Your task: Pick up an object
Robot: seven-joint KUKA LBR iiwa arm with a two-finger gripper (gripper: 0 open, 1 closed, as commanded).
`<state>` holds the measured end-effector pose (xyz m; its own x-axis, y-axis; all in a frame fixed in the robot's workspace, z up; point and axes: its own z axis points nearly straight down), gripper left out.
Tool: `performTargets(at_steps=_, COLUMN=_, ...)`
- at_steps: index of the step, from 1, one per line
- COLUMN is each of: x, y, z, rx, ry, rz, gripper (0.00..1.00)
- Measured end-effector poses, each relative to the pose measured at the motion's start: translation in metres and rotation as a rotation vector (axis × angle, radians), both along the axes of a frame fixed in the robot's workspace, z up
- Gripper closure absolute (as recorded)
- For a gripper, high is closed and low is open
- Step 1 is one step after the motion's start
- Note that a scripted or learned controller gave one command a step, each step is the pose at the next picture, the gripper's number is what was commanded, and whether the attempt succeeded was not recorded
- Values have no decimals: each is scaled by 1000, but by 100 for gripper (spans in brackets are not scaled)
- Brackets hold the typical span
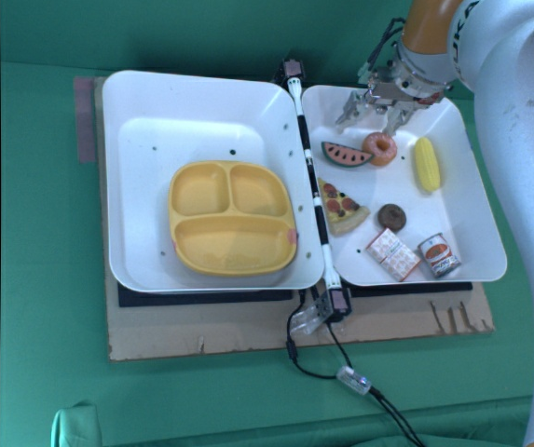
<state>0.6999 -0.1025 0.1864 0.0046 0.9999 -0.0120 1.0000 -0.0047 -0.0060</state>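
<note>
The right bin (pixel 476 240) holds a watermelon slice (pixel 346 155), a pink glazed donut (pixel 379 147), a yellow corn cob (pixel 426 164), a pizza slice (pixel 340 207), a brown chocolate donut (pixel 391 217), a red-and-white packet (pixel 393 253) and a small can (pixel 439 255). My gripper (pixel 376 114) hangs over the bin's far end, just above the pink donut and the watermelon slice. Its fingers are spread apart and nothing sits between them.
The left bin (pixel 136 156) holds a yellow divided plate (pixel 233 218). A black-and-white bar (pixel 309 170) runs between the bins, with a cable (pixel 341 366) trailing off the front of the cardboard base. The grey arm (pixel 518 110) fills the right side.
</note>
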Motion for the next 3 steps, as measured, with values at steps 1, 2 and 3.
performTargets(at_steps=1, x=0, y=0, z=0, rx=0, ry=0, rz=-1, gripper=0)
performTargets(at_steps=2, x=0, y=1, z=0, rx=0, ry=0, rz=-1, gripper=0)
performTargets(at_steps=3, x=0, y=1, z=0, rx=0, ry=0, rz=-1, gripper=0)
